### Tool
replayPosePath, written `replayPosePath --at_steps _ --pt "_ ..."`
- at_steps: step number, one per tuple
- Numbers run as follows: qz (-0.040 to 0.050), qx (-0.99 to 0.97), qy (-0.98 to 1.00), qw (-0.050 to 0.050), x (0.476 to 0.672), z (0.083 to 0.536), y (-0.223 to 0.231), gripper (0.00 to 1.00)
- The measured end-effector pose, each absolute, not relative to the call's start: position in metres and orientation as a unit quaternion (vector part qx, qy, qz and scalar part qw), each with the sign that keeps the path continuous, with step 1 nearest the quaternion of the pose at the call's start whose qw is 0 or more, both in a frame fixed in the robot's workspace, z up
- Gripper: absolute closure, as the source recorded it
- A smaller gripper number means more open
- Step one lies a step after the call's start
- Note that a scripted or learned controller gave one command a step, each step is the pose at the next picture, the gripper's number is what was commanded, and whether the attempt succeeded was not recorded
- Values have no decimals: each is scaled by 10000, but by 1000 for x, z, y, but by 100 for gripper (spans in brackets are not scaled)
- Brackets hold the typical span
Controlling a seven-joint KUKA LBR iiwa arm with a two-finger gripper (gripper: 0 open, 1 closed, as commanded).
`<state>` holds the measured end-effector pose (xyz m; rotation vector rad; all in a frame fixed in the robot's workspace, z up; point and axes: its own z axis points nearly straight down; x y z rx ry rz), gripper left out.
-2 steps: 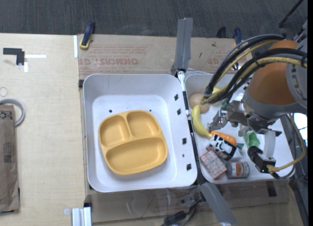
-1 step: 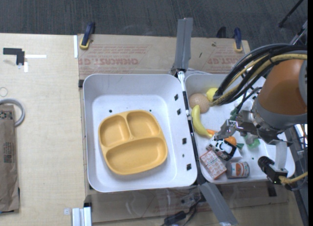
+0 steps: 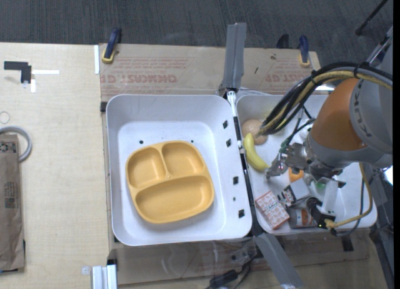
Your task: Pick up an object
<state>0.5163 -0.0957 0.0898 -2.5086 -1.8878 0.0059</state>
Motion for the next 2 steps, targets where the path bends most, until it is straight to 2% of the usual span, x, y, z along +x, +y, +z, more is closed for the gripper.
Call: replayPosePath --at_steps 1,2 --pt "21 -7807 -6249 9 504 153 -135 0" --pt "18 -7474 -6644 0 560 90 -178 0"
